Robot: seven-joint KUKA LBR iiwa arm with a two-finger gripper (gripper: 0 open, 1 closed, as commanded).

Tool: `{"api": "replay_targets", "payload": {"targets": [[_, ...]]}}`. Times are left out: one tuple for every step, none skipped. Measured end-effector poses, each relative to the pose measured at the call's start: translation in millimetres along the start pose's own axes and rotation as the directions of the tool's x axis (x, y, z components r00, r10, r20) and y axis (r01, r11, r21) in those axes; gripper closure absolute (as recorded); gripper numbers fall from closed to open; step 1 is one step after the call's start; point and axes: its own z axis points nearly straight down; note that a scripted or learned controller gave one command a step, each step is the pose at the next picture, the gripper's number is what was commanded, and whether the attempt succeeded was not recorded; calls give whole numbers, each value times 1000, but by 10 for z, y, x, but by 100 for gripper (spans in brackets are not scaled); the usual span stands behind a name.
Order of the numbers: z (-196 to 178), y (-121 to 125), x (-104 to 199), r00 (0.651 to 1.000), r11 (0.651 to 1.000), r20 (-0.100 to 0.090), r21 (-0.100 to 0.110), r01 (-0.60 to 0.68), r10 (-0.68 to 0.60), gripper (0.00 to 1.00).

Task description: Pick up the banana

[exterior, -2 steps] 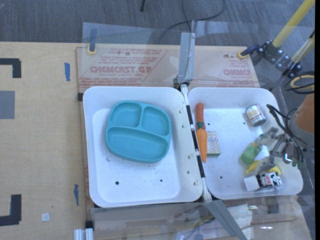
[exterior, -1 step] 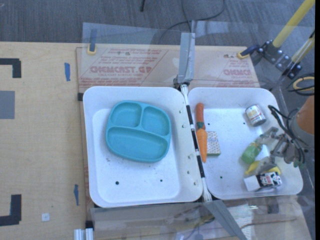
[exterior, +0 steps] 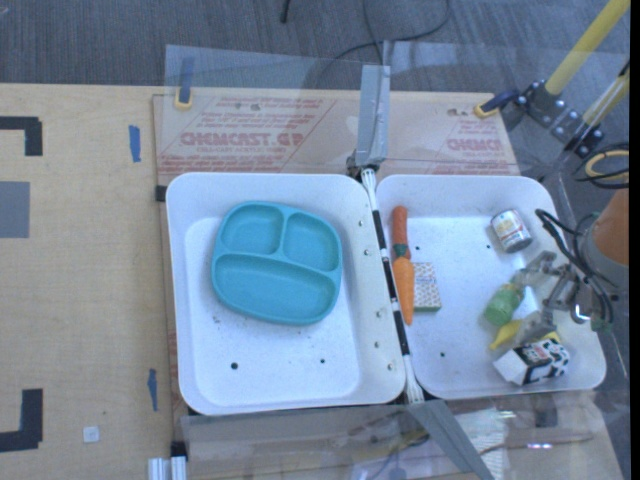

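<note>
Carton (exterior: 533,360) sits at front of right bin (exterior: 450,363), banana (exterior: 505,334) touching it, w/ green item (exterior: 503,305) just behind. Gripper (exterior: 548,290) hangs over them (fingers: can't tell). Can (exterior: 510,230) and carrot (exterior: 401,265) farther back. Left bin (exterior: 200,368) has blue plate (exterior: 277,263). Wood bench (exterior: 75,298), grey carpet (exterior: 150,13) beyond.

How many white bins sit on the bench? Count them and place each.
2. The left bin holds a blue divided plate. The right bin holds a carrot, a can and more, with the gripper over it.
</note>
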Motion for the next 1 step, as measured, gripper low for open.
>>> {"api": "replay_targets", "payload": {"targets": [[190,118,-78,996,997,-38,-2,75,-75,0]]}}
